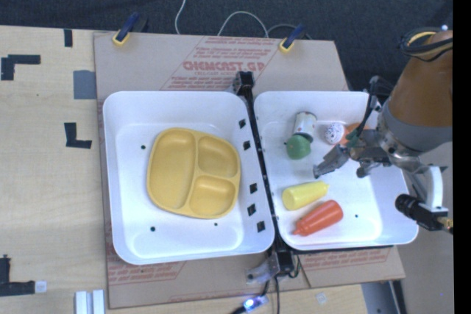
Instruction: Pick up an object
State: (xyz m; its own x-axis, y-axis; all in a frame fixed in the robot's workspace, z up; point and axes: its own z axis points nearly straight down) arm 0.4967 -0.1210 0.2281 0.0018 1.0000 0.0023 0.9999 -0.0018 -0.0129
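Right bin (383, 232): holds four small items. Gripper (342, 162): fingers spread apart, nothing between them, hovering above bin centre. Orange carrot-shaped piece (319, 218) and yellow piece (304, 194): touching, near front; advise descending squarely over one, closing across its narrow width.

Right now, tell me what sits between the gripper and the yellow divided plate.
In the camera view, the green-capped bottle lies between the gripper and the yellow divided plate, then the black divider where the two bins meet.
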